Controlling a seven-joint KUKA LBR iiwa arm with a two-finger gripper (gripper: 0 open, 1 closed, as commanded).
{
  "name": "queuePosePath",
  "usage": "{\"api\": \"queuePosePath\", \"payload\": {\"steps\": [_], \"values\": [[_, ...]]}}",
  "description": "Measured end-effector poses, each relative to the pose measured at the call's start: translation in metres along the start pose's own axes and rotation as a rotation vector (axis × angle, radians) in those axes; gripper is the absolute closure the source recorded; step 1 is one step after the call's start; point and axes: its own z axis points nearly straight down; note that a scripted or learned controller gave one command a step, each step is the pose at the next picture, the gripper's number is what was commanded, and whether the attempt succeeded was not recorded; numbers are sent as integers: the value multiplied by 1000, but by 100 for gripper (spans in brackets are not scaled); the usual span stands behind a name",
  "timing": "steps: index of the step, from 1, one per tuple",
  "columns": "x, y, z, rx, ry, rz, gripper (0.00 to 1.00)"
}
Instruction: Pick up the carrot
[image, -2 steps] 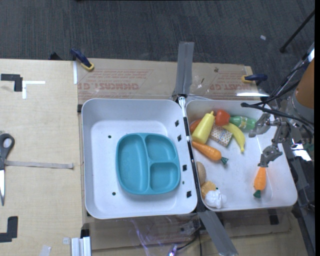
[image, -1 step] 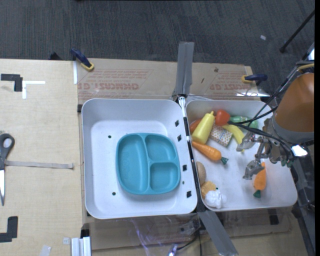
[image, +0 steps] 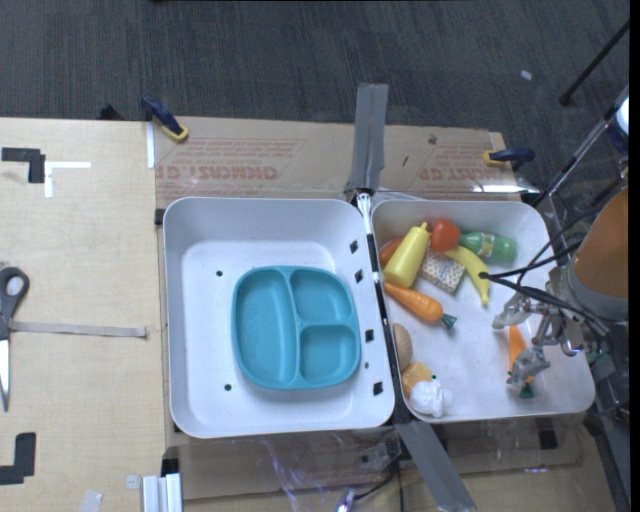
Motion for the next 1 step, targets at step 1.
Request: {"api": "queuePosePath", "payload": {"steps": [1], "values": [[-3, 2, -11, 1, -6, -5, 100]]}}
